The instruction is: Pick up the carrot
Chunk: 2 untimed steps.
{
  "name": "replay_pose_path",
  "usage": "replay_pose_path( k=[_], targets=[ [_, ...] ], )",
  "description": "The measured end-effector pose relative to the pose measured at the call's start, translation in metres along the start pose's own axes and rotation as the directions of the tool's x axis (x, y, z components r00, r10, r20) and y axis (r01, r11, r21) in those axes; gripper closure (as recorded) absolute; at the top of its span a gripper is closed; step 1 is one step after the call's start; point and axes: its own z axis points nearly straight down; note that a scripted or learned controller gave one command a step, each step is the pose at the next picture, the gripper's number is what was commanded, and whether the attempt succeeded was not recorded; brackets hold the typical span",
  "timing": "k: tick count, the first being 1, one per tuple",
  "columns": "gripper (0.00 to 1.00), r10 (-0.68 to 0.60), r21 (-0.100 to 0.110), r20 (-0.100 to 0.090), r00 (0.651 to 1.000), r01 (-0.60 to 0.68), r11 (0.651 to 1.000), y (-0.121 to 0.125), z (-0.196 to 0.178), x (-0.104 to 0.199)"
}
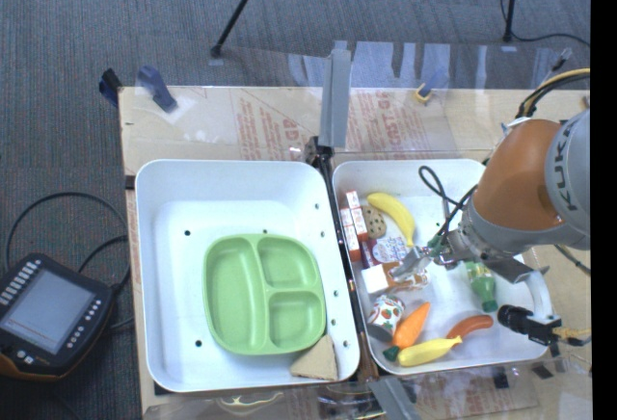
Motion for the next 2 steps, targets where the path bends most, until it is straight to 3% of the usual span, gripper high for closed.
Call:
replay_pose_path(
  k=[1, 2],
  targets=[
    [0.00, -0.202, 0.018, -0.009, 0.979, 0.202, 0.979, 0.018, -0.076, 0.045],
    [0.00, -0.363, 0.008, -0.002, 0.932, 0.363, 0.932, -0.043, 0.003, 0.009]
  ],
)
